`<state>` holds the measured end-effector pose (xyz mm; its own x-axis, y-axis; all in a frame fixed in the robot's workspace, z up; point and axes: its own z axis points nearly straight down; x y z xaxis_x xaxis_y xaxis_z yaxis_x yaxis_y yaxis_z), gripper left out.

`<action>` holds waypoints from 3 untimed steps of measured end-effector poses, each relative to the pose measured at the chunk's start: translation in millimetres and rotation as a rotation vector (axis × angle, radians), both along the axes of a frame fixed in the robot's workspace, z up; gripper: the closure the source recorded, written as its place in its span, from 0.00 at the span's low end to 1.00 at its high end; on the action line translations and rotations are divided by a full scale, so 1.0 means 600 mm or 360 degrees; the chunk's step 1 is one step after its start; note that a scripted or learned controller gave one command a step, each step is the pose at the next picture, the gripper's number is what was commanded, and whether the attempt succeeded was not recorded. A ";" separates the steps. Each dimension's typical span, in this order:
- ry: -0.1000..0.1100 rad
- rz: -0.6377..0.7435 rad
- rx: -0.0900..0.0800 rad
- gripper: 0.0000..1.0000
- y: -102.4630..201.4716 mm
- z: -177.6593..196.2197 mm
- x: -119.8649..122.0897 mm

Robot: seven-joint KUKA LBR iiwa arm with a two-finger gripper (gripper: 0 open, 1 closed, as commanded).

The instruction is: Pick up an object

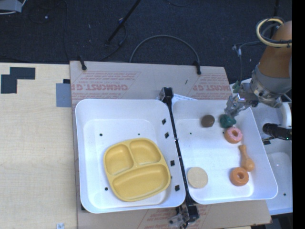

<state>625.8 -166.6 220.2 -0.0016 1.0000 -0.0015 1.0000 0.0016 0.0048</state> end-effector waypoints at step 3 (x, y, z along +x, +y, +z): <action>0.0015 0.0003 0.0006 1.00 0.139 0.057 -0.048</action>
